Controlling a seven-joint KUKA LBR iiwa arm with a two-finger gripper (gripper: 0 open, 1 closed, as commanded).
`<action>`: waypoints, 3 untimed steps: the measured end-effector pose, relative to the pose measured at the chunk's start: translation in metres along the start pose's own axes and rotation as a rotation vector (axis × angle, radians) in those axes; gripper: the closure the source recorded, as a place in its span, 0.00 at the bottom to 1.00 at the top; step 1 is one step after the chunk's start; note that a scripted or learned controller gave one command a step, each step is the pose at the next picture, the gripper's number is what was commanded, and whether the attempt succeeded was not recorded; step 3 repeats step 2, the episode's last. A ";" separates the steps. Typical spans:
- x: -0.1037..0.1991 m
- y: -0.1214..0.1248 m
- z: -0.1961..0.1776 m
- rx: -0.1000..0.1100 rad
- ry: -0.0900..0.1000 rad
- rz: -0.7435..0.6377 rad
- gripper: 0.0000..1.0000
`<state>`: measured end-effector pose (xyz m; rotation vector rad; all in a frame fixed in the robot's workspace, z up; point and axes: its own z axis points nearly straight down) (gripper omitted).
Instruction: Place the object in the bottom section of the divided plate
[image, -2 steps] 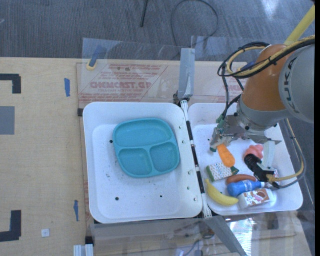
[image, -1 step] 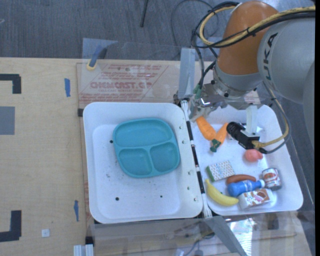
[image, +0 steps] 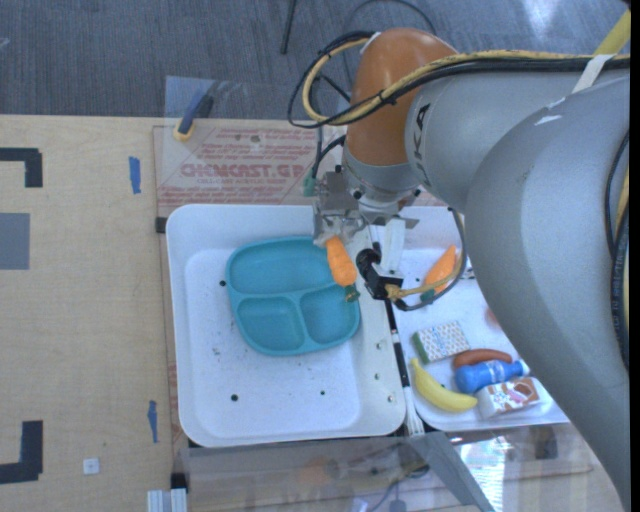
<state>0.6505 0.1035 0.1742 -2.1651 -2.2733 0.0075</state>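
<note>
Here the pincer (image: 337, 243) grips an orange carrot (image: 341, 263), long axis near-vertical, over the divided plate's (image: 290, 300) right edge.

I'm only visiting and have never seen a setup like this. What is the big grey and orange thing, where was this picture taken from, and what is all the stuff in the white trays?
The big grey shape with the orange band is a robot arm. The picture comes from a camera fixed above the bench, looking down at a slant; the arm reaches in from the right. At its tip is a two-finger gripper, with an orange carrot-like toy right at the fingers, over the right edge of the blue divided plate. Whether it is truly clamped I cannot tell. The plate lies in the left white bin. The right bin holds toy food: a banana, a sausage, a blue bottle and another orange piece.
</note>
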 end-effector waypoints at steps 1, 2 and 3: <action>0.003 0.017 -0.042 -0.004 -0.001 -0.215 1.00; 0.003 0.017 -0.042 -0.004 -0.001 -0.215 0.00; 0.003 0.017 -0.042 -0.004 -0.001 -0.215 0.00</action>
